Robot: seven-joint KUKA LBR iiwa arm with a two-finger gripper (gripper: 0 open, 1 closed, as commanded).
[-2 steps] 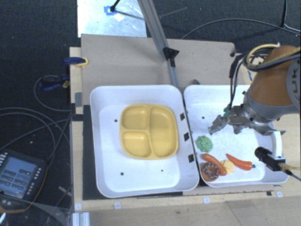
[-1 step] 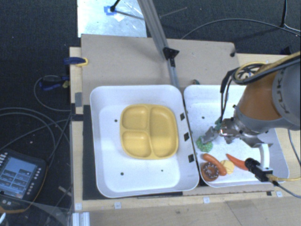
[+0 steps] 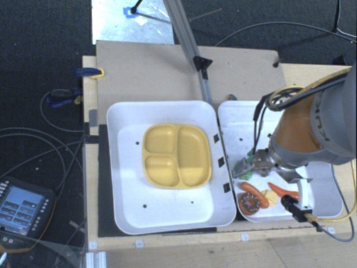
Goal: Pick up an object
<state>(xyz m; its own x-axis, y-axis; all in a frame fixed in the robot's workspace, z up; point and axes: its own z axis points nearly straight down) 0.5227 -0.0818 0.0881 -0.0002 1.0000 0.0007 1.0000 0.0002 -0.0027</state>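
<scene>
Two shallow white bins sit side by side on the bench (image 3: 145,71). The left bin (image 3: 120,149) carries a yellow plate (image 3: 177,155) divided into three compartments, lying flat near the bin's middle and well apart from its walls.

The right bin (image 3: 240,116) carries a small cluster of toy food at its near edge. A brown doughnut (image 3: 247,204) lies in the near-left corner. A red-orange sausage (image 3: 252,191) lies aslant, just beside the doughnut on its far side and seemingly touching it. A small pale-yellow piece (image 3: 271,196) lies next towards the bin's right edge, and beyond it is a slim red-orange piece (image 3: 283,190), perhaps a carrot or a pepper. The far half of this bin's floor is bare white.

The grey arm (image 3: 329,121), with its orange band (image 3: 295,130), reaches across the right bin from its right edge. The gripper (image 3: 244,168) hangs low by the bin's left wall, just on the far side of the sausage and apart from it. Whether the gripper is spread or pressed together cannot be told, and nothing can be seen held in it.
</scene>
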